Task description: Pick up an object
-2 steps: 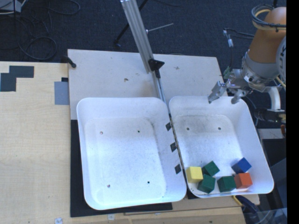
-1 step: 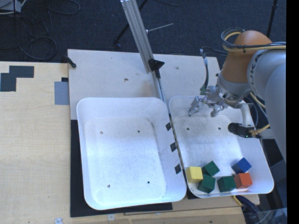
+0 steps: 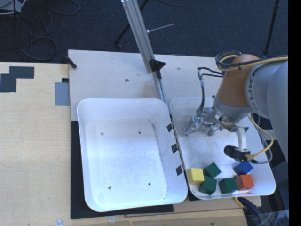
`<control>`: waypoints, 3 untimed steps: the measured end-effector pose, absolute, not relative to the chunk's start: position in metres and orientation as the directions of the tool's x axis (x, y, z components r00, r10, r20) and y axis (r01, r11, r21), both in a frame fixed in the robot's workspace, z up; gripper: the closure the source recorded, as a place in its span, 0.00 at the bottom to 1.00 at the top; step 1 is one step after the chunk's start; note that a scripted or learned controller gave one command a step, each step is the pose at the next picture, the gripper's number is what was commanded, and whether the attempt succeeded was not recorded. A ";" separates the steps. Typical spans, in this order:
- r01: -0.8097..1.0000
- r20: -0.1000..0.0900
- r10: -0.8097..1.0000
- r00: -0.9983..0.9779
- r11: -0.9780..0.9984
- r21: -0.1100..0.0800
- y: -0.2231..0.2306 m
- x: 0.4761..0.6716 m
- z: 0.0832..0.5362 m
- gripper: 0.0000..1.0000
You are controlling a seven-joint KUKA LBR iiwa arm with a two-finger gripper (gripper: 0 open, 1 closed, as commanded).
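Several coloured blocks lie at the near end of the right bin (image 3: 263, 187): a yellow block (image 3: 196, 174), three green blocks (image 3: 212, 169) (image 3: 207, 185) (image 3: 228, 185), a blue block (image 3: 243, 167) and an orange block (image 3: 244, 181). My gripper (image 3: 200, 127) hangs over the bare middle of the right bin, close to its left wall and well behind the blocks. Its metal fingers (image 3: 188, 130) stand spread, open, with nothing between them.
The left bin (image 3: 89, 126) lies beside the right one, their walls meeting at a divider with black clips (image 3: 174, 148). A slanted aluminium bar (image 3: 141, 36) rises behind the bins. Cables (image 3: 202, 86) loop around the wrist.
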State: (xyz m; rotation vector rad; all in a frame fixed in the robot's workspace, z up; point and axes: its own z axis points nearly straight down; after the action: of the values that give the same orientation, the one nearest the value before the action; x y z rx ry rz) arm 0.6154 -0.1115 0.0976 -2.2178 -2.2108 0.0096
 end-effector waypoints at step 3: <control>1.000 0.000 1.000 0.000 0.000 -0.001 -0.100 0.617 0.091 0.00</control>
State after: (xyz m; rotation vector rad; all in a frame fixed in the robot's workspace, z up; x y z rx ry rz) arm 0.6167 -0.0997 0.0913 -2.2207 -2.2213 0.0009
